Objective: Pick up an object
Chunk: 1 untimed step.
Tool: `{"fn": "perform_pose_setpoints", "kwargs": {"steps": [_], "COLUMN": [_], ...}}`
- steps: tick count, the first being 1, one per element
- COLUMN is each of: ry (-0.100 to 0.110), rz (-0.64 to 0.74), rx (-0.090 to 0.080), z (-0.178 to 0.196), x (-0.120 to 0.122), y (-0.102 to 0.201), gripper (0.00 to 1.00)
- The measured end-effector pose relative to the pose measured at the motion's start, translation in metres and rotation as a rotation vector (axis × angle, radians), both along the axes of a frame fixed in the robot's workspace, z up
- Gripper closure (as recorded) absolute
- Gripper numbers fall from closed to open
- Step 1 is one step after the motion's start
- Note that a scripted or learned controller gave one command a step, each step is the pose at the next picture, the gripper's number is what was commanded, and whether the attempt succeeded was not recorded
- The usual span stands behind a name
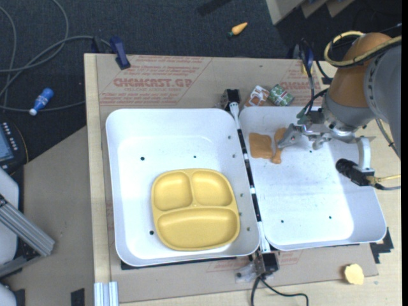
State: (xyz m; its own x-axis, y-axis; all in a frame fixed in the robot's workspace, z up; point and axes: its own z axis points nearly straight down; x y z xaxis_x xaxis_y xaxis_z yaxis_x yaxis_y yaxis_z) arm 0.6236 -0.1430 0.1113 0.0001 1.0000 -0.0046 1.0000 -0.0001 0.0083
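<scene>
Just beside hand (pixel 285 139): brown piece (pixel 261 145).

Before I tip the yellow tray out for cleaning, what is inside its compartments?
All three compartments of the yellow tray look bare, with only yellow plastic showing inside. The tray sits in the left bin; whatever lies under the tray is covered from sight.
</scene>
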Motion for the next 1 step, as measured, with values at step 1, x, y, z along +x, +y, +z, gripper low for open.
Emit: {"fn": "perform_pose_setpoints", "kwargs": {"steps": [1], "ry": [0.005], "rz": [0.003], "rx": [0.004], "z": [-0.0281], "x": [0.0263], "y": [0.0153], "gripper": [0.00]}}
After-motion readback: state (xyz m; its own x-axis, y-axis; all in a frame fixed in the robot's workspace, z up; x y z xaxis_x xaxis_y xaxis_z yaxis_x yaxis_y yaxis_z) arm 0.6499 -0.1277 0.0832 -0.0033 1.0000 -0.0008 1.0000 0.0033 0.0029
